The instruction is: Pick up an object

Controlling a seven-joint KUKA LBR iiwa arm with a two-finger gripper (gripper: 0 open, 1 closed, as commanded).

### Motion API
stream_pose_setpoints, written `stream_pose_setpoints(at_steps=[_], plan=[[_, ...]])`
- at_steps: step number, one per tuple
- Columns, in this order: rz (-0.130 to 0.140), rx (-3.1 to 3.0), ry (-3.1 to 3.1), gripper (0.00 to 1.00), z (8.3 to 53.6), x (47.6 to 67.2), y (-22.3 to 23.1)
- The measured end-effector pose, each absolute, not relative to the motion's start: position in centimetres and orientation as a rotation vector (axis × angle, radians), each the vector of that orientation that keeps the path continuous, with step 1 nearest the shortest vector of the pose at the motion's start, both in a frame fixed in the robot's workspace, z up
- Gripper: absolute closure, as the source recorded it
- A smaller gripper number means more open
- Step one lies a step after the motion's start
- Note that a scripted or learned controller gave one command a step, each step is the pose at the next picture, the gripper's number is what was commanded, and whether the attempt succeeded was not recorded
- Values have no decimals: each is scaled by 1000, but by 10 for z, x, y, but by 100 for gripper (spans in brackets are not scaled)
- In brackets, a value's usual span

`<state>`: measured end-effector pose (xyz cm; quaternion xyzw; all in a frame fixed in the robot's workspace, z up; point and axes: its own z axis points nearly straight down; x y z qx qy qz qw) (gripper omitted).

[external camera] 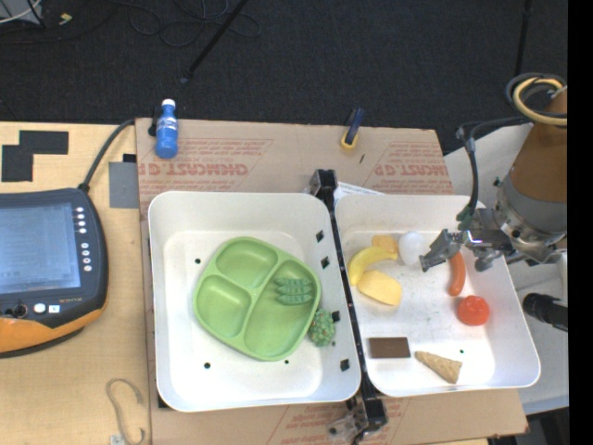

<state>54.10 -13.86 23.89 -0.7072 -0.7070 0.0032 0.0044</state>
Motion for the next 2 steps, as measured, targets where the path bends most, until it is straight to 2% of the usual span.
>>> stream_pose_setpoints(at_steps=[1, 2], plan=[[1, -2220, -2222, 0, 243, 543, -139], [8, -2213, -2217, 0, 180, 537, -136]])
